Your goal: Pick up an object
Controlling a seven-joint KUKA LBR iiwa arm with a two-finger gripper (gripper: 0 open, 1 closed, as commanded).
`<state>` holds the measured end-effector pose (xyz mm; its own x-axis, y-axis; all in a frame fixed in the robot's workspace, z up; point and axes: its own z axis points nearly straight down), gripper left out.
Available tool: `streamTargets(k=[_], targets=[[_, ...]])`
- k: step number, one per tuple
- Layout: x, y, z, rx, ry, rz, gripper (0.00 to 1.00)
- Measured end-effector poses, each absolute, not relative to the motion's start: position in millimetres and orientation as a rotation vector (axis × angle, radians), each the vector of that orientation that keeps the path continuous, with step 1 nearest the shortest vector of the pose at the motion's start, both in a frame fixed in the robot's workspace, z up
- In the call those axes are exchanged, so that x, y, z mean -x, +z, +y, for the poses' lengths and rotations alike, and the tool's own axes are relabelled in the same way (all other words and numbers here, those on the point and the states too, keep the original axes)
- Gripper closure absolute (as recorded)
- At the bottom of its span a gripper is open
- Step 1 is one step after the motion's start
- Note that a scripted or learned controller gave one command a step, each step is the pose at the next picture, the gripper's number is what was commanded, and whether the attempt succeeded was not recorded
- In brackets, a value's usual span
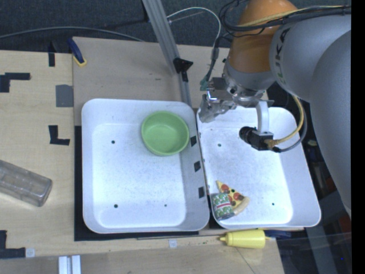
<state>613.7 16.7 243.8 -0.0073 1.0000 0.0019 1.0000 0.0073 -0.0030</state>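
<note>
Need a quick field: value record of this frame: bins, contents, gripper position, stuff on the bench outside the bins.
left bin: holds a green bowl, upright, near the far right corner
right bin: holds a pizza-slice toy near the front left corner
gripper: over the far left corner of the right bin, by the divide between bins; nothing seen between its fingers
arm: reaches in from the right
bench, outside bins: yellow bottle lying in front of the right bin; clear plastic container lying at far left
</note>
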Motion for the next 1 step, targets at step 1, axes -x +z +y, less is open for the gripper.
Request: streamTargets(k=[1], targets=[[-592.4, 229.3, 71.0, 2.211, 0.004, -2.226, 1.0]])
